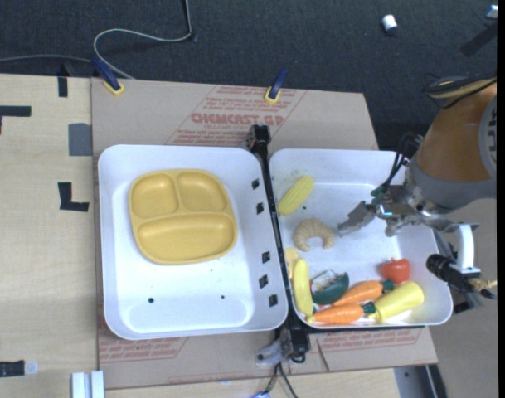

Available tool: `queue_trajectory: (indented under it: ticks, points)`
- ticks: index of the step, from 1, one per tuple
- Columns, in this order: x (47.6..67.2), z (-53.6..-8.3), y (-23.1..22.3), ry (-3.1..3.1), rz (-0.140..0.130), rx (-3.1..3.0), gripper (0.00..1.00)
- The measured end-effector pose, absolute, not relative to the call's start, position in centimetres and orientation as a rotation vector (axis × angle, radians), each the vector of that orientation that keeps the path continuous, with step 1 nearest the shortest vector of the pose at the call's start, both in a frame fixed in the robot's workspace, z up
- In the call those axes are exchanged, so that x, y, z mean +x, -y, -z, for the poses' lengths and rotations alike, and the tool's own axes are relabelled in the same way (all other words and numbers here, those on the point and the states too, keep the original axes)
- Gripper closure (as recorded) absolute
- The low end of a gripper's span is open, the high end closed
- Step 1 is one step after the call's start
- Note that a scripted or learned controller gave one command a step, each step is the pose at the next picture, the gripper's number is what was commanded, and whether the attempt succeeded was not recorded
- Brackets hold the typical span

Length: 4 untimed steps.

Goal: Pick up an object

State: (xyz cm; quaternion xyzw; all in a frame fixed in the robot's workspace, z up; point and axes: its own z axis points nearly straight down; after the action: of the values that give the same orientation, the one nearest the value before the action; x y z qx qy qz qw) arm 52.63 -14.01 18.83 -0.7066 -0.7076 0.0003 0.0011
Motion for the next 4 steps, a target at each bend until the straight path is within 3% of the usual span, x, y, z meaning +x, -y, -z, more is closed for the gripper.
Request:
queue_trajectory:
  ticks: [1,2,3,4]
  points:
    - [48.3,-9.4,10.7,2.22,-0.002,-2.218,0.0]
    - [53.7,-8.6,10.5,2.224,0.003,-2.221,0.0]
    - [62.5,-8.5,10.1,2.225,0.002,-2.221,0.0]
    - [53.3,-8.5,10.6,2.22,-0.002,-2.222,0.0]
